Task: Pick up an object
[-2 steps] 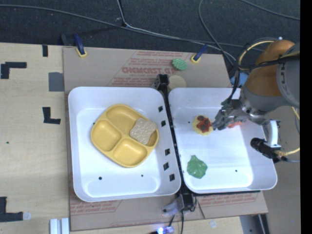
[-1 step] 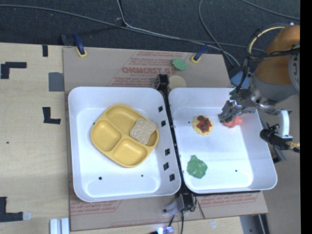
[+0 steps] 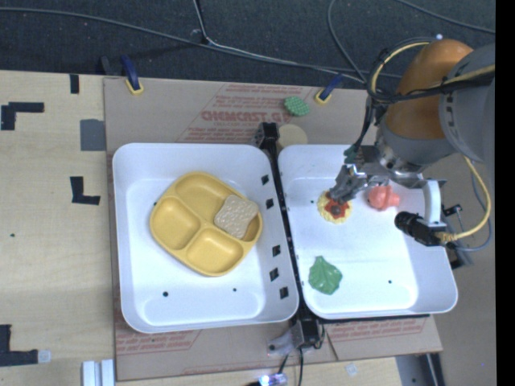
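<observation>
The nearest candidate object was a small round yellow food toy with a red topping [image 3: 334,209]. It lay flat in the upper left part of the right bin [image 3: 418,296]. Its outline was roughly circular, so no long axis or pointing direction could be read from it.

The arm [image 3: 426,87] entered from the right, with the orange band above the wrist and the grey wrist housing over the right bin's upper edge. The gripper [image 3: 344,185] pointed down and to the left, with its tip directly over the upper edge of the yellow toy. Whether the fingers were spread or pressed together could not be determined, and no object was visibly between them.

A pink toy [image 3: 381,196] lay just right of the yellow toy, beside the gripper body. A green leafy toy [image 3: 325,275] lay well apart, near the front left of the same bin. A black cylindrical fitting [image 3: 417,228] with a cable projected over the bin's right side.

The left bin [image 3: 145,296] held a yellow divided plate [image 3: 193,232], with a tan cracker-like piece [image 3: 236,215] resting on its right side. A green dotted item [image 3: 296,105] lay on the cardboard behind the bins.
</observation>
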{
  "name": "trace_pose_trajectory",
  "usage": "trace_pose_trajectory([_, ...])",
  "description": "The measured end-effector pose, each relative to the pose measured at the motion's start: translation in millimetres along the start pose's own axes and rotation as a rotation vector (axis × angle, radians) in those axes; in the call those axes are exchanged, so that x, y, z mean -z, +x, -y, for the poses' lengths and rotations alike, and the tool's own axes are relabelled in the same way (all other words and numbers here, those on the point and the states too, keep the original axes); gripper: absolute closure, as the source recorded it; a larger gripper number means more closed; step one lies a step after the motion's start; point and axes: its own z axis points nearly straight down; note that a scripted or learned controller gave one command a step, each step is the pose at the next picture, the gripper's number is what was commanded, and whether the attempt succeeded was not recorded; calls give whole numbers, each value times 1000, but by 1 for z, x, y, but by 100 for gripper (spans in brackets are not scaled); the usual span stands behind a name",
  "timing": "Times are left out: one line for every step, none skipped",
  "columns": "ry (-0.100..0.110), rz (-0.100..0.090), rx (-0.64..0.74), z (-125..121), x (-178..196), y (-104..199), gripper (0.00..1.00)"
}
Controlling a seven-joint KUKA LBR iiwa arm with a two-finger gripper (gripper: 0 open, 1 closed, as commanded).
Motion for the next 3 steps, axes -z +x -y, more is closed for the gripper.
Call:
trace_pose_trajectory([1,0,0,-2,2,44,100])
trace_pose_trajectory([1,0,-1,-7,9,94,100])
trace_pose_trajectory([0,0,0,-20,20,146,100])
